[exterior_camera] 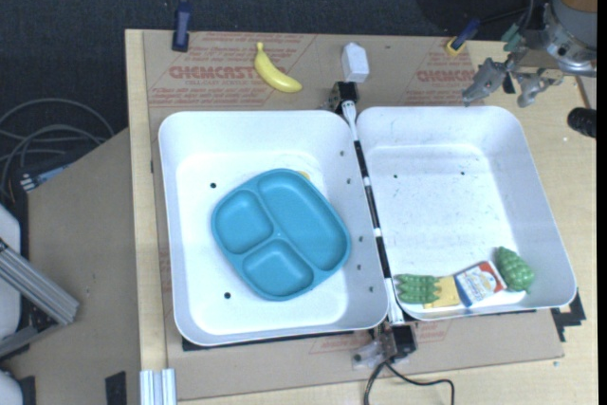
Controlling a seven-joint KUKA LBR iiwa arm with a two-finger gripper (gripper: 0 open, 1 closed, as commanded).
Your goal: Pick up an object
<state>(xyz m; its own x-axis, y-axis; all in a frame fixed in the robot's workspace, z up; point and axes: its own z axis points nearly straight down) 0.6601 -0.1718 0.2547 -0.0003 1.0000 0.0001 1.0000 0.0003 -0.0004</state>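
The things I could have picked lay in two groups. In the right bin (531,166), crowded against its near wall at about five o'clock, sat a green bumpy object (515,268), a small red-and-white packet (478,285) just beside it, and a green-and-yellow corn-like piece (423,289) at the near left corner; the packet touched its neighbours or nearly so. In the left bin (180,156), a blue divided plate (279,233) lay flat near the middle, with a sliver of something yellow peeking out at its twelve o'clock edge. A yellow banana (274,72) rested on the tabletop (142,204) beyond the left bin, at twelve o'clock from the plate, with a small white block (356,62) near it by the bins' dividing seam. My gripper (510,81) hung over the tabletop just past the right bin's far rim, at one o'clock from the packet, its fingers spread and nothing between them.
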